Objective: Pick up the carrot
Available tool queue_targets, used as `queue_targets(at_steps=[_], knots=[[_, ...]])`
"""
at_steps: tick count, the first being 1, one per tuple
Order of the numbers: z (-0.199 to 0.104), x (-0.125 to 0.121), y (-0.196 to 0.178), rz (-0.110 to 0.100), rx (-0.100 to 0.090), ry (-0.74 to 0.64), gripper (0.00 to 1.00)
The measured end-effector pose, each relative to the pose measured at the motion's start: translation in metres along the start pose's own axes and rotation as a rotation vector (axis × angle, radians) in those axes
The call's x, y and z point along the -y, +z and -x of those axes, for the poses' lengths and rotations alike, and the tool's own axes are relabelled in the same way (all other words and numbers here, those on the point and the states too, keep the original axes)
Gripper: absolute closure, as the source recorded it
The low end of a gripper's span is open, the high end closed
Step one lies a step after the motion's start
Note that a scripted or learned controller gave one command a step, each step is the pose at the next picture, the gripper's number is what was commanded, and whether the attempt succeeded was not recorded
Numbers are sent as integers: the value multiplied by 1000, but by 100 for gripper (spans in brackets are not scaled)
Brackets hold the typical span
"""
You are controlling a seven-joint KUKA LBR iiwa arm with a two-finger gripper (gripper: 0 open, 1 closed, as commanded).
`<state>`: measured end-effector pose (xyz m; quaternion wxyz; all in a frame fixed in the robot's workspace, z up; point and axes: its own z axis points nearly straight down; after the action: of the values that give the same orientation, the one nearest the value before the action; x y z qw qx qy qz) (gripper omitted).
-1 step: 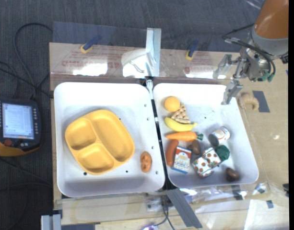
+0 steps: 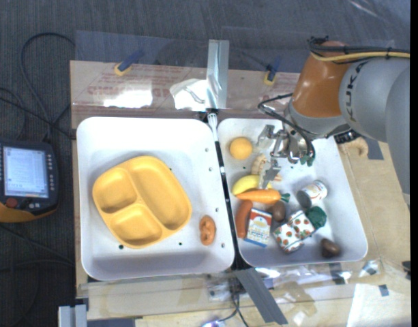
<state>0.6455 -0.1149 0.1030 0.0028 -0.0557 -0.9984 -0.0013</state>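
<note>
Orange tapered carrot (image 2: 258,196) lies in right white bin (image 2: 352,203), among toy foods, touching yellow banana (image 2: 245,184). Metal two-finger gripper (image 2: 271,176) hovers just above it, holding nothing; finger spread unclear. Approach step; next likely descend, close around carrot.

Two bins sit side by side. In the left bin (image 2: 99,138), a divided tray (image 2: 140,199) lies centre-left. In the right bin (image 2: 348,210), the carrot (image 2: 260,196) lies at its left side, the gripper (image 2: 271,172) just above it, a can (image 2: 312,193) to the right.
</note>
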Motion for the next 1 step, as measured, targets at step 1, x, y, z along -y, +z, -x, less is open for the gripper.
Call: queue_targets(at_steps=[1], knots=[[-52,-7,12,-7,26,-125,0]])
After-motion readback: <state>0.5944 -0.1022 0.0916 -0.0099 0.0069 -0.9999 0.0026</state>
